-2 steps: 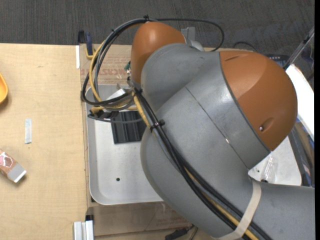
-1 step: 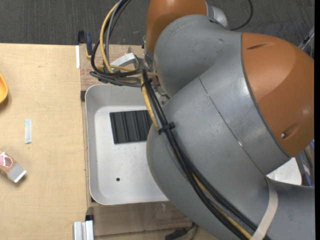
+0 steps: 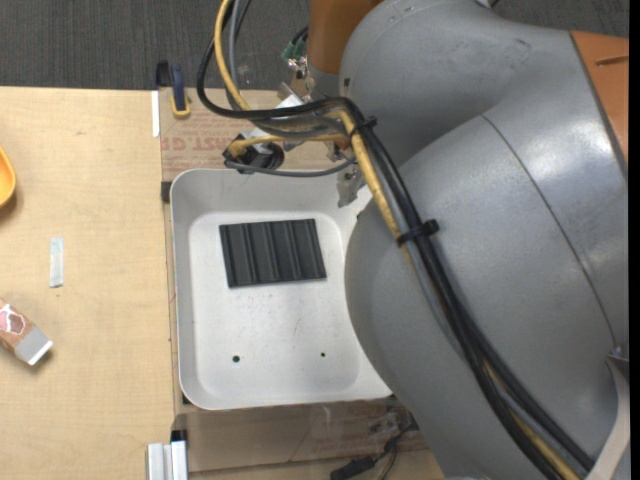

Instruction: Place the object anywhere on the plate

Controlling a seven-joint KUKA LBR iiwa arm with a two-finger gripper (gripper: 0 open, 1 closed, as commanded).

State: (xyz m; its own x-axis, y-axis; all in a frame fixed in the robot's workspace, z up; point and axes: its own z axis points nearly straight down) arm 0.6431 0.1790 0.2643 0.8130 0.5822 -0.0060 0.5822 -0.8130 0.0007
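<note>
The grey arm [image 3: 500, 228], with its orange band [image 3: 370, 8] at the top of the view and yellow and black cables [image 3: 400, 218] running along it, covers the right side of the white bin [image 3: 190, 368]; fingers state: cannot tell. The dark ribbed rectangular object [image 3: 272, 252] lies flat on the bin floor, in its upper half, just left of the arm. On the wooden counter [image 3: 90, 168] left of the bin lie an orange curved edge, apparently the plate [image 3: 5, 178], a small pale strip [image 3: 57, 263] and a brown-and-white item [image 3: 22, 335], all well apart from the object.
</note>
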